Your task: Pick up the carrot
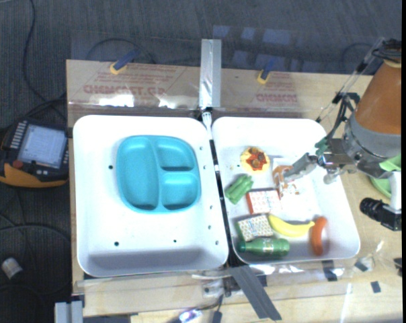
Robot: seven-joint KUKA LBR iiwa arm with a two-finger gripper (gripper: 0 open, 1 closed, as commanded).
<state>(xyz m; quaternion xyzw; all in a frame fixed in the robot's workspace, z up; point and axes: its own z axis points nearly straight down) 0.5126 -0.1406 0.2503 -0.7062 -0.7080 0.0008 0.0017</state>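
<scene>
two white bins sit side by side under my one camera view. the left bin [95, 247] holds a blue divided plate [158, 171]; the right bin [337, 247] holds all the small things. the carrot [318, 235] lies at the near right of the right bin, orange, roughly upright in the picture, touching the right end of the banana [288, 227]. to the left of those i see a green bottle [264, 247] along the near wall, two small flat packets [258, 214], a green pickle-like piece [238, 188] by the divider, and a pizza-like toy [255, 158] further back.

my gripper [281, 174] reaches in from the right and hangs over the middle of the right bin, near the packets, well apart from the carrot. something orange-red shows at the tip, too small for me to name. i cannot tell whether the fingers are spread or closed.

as i judge it, the pick is not yet done: the carrot rests in the bin, untouched. left to do: move right and nearer, descend, close, lift.
</scene>
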